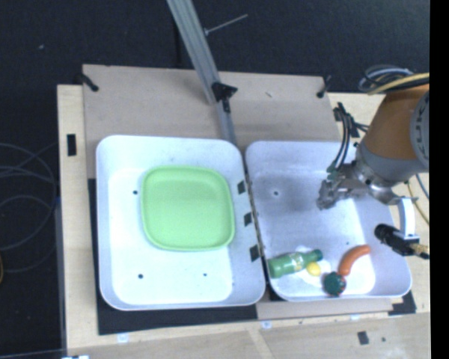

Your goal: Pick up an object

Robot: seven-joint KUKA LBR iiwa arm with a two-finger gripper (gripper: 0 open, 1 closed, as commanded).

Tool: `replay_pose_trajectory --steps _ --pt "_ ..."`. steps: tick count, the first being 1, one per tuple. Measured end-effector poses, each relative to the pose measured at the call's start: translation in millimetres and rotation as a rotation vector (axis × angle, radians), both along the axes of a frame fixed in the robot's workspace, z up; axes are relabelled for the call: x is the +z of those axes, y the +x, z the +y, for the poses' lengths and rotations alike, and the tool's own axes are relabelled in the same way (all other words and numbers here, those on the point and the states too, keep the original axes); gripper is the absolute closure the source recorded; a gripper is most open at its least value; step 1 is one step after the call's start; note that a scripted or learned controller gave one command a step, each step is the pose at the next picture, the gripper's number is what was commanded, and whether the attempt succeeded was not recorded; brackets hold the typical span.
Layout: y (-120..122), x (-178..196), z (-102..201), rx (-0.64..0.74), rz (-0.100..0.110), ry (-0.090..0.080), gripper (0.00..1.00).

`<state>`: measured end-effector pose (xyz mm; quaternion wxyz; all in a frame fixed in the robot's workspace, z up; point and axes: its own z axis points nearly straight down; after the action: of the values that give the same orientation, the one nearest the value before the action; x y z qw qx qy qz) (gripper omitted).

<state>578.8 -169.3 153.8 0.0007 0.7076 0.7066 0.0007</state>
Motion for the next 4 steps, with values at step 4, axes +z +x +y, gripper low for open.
replay_pose_trajectory --steps 4 --pt "10 93 95 0.005 0.0 0.001 1.0"
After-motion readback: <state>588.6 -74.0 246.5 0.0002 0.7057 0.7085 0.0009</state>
